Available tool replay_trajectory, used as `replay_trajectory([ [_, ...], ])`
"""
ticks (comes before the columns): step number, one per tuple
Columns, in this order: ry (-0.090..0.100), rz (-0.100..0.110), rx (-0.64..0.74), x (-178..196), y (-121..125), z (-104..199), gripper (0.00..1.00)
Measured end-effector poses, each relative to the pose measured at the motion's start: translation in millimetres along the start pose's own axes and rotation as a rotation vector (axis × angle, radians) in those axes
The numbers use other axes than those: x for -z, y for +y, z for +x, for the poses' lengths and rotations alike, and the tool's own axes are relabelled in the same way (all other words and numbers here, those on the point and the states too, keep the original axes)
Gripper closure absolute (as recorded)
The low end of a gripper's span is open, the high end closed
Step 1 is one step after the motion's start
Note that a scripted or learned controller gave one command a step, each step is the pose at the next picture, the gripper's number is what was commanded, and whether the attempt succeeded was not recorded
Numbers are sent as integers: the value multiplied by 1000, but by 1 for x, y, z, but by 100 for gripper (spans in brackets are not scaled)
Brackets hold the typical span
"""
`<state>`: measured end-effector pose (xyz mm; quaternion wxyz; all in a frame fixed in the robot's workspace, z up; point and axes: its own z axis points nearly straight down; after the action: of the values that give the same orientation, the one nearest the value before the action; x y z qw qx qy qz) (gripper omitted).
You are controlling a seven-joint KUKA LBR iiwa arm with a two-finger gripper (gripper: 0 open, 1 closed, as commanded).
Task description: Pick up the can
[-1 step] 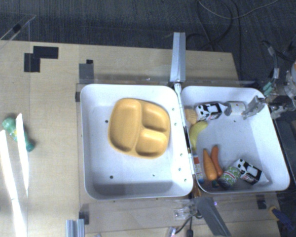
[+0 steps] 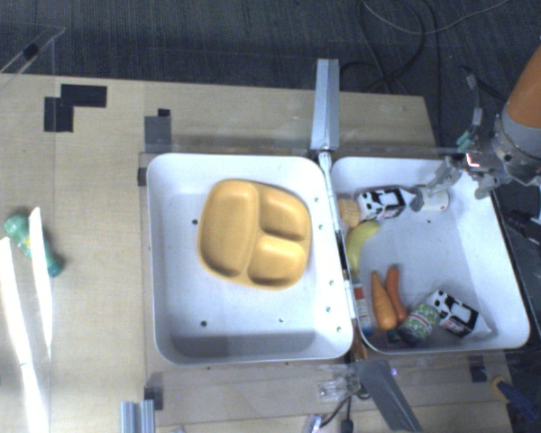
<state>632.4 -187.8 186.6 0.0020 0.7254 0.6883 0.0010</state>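
Note:
A small green-labelled can (image 2: 419,323) lies on its side near the front edge of the right bin (image 2: 487,260), between two carrots (image 2: 386,299) and a black-and-white carton (image 2: 457,314). My gripper (image 2: 430,195) hangs over the back of the right bin, far behind the can. It sits right beside a black-and-white cow-patterned carton (image 2: 381,203). Nothing can be seen held in it.
A pale yellow fruit (image 2: 362,238) lies against the right bin's left wall. A large yellow bread-shaped piece (image 2: 254,233) occupies the left bin (image 2: 176,314). The arm's orange band (image 2: 536,93) is at the far right. A green object (image 2: 22,233) lies on the bench at left.

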Motion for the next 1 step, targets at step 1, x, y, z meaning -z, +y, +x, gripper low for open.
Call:
replay_trajectory([
  [1,-6,-33,26,-70,14,5,0],
])
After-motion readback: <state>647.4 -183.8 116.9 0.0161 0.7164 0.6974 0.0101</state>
